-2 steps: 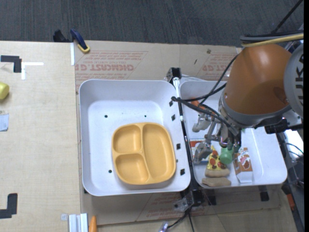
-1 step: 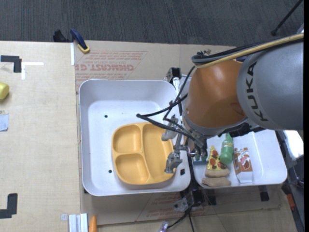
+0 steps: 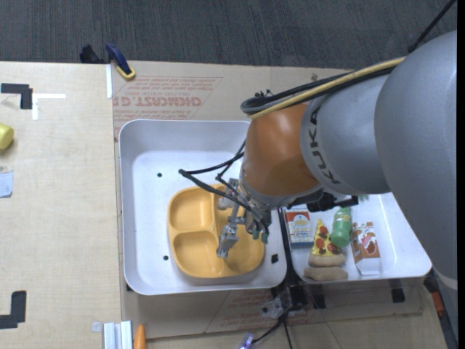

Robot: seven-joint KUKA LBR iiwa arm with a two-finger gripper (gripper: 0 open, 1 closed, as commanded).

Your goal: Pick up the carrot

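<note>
Inspection at this moment: the gripper hangs low over the yellow divided plate, which lies in the left bin towards that bin's near right corner. The tool sits above the plate's right-hand side, close to the ridge between its compartments. Whether the jaws are spread or pressed together cannot be told, since cables and the wrist housing crowd the tool, and nothing is seen pinched in it. The arm crosses the right bin and covers much of both bins' adjoining edges. The carrot cannot be located with confidence: it may lie under the wrist on the plate's right side, which would explain the low approach there, but that is a judgement. An orange sliver at the bench's near edge, outside the bins, is too small to identify. Along the right bin's near edge stand a small box, a pizza slice and a carton, close together and well clear of the tool. The pick is assessed as not yet achieved.
</note>
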